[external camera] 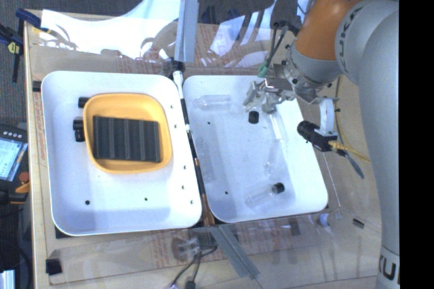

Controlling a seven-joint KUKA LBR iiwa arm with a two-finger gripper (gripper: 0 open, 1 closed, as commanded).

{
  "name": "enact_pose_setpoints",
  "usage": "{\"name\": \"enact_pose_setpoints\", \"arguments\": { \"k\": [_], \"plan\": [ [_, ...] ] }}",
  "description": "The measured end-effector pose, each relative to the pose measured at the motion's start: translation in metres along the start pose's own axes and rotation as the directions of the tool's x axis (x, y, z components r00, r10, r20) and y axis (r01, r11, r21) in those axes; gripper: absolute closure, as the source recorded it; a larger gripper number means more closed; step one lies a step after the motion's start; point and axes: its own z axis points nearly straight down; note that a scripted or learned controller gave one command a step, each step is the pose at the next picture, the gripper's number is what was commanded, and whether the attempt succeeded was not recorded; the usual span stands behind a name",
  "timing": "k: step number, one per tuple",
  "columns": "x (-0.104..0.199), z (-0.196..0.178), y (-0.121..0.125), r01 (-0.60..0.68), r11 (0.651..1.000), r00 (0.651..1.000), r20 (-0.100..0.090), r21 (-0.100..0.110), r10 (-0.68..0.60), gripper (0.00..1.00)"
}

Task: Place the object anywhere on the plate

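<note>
Hovering over the right bin (308, 193), your gripper (261, 96) grasps nothing visible; its state cannot be told. Clear tubes (274, 135) lie there, well apart from the yellow plate (125, 104). Expect them light, slick, brittle; grasp mid-length.

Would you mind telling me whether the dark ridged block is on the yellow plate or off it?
On it: the dark ridged block lies flat within the yellow plate rim, in the left bin.

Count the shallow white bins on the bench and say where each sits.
2. One shallow white bin sits on the left, holding the yellow plate; the other shallow white bin sits beside it on the right.
</note>
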Motion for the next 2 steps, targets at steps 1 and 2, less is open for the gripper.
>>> {"name": "enact_pose_setpoints", "arguments": {
  "k": [1,2],
  "plan": [
    [0.011,-0.062,0.006,0.208,0.978,0.978,0.001,-0.002,-0.208,1.0],
    [0.01,0.006,0.008,0.28,0.96,0.96,-0.001,0.002,-0.28,1.0]
  ]
}}
